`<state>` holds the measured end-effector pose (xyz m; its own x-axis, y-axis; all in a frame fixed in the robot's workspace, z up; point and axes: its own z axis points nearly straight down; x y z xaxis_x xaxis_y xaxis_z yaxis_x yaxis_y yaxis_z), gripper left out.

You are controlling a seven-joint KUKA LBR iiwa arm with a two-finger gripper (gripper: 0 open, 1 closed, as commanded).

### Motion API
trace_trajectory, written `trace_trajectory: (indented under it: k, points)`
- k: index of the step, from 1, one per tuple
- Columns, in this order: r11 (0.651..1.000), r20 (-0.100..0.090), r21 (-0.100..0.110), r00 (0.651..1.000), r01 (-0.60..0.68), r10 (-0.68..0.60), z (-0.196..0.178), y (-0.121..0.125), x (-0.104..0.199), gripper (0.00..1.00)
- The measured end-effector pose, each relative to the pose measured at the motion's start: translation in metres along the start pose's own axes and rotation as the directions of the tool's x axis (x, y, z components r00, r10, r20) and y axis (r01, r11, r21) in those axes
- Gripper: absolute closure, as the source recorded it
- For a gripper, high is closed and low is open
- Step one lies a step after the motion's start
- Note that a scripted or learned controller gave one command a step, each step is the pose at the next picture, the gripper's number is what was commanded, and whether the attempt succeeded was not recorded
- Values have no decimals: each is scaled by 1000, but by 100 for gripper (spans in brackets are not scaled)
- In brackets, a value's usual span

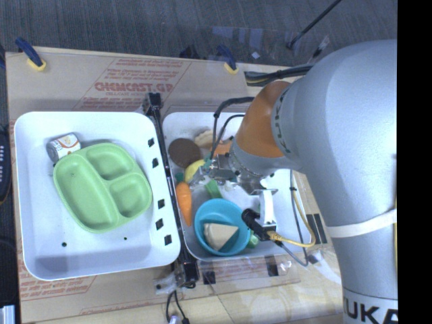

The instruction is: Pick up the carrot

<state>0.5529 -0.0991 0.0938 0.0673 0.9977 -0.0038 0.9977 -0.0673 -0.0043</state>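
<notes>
1. Orange tapered carrot point(183, 203) lying along right white plastic bin's point(177, 127) left wall, just beside blue round bowl point(219, 225).
2. Two-finger gripper point(214, 174) low near carrot's top; finger spread: cannot tell.
3. Green divided plate point(101, 185) filling left bin.

Left bin point(34, 201): holds a green tray point(101, 184) with three compartments, and a small can point(64, 144) lying just beside the tray's upper left corner.
Right bin point(177, 123): a blue bowl point(214, 214) with a tan wedge point(223, 235) in it; a brown disc point(181, 152); a yellow item point(194, 169) beside the disc.
Bench point(128, 79): cardboard sheet with red print, blue clamps point(32, 55) at its far edge.
</notes>
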Motion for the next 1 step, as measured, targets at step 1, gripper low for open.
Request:
trace_trajectory:
  k: [1]
  points:
    - [974, -1, -2, 974, -227, 227, 1, -26, 2, 0]
